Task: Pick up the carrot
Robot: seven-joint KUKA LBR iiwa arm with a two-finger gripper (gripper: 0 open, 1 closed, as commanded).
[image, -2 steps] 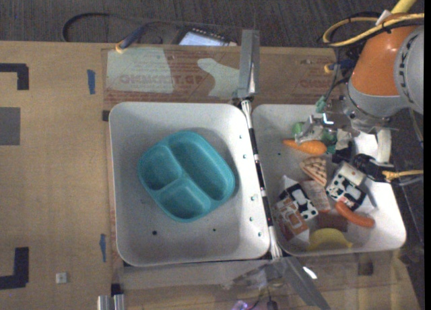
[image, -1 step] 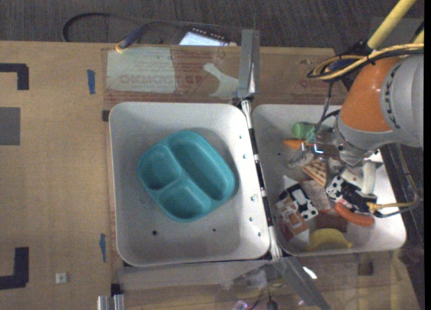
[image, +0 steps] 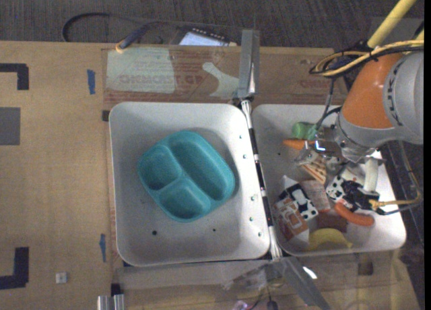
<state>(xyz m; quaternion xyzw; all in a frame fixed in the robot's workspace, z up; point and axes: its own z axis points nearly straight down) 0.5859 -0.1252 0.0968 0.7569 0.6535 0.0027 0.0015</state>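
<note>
The brown cardboard-covered bench [image: 54, 187] carries two shallow white plastic bins side by side. The left bin [image: 135, 234] holds a teal three-compartment plastic plate [image: 186, 175], lying a little left of that bin's middle. The right bin [image: 266, 127] is crowded along its near and middle parts, and the grey arm with its orange band [image: 377, 103] hangs over its far right portion.

The two-finger gripper [image: 328, 151] sits low in the right bin, just right of the small orange carrot [image: 294, 144], which lies near the bin's far left corner with its length running left to right. Whether the gripper is released or clenched I cannot tell; its tip is lost among dark clutter, and nothing shows between the fingers.

The carrot looks like a light, stiff toy piece, probably smooth and a bit slippery, tapering toward one end. I judge the thicker middle the best place to take hold, fingers closing across its width.

A small green rounded object [image: 304, 129] lies touching or just beyond the carrot on the far side and could be nudged. Nearer the front edge lie a black-and-white patterned toy [image: 302, 202], a brown block [image: 331, 221], a red-orange sausage shape [image: 355, 215] and a yellow banana [image: 328, 238], all well apart from the carrot.
</note>
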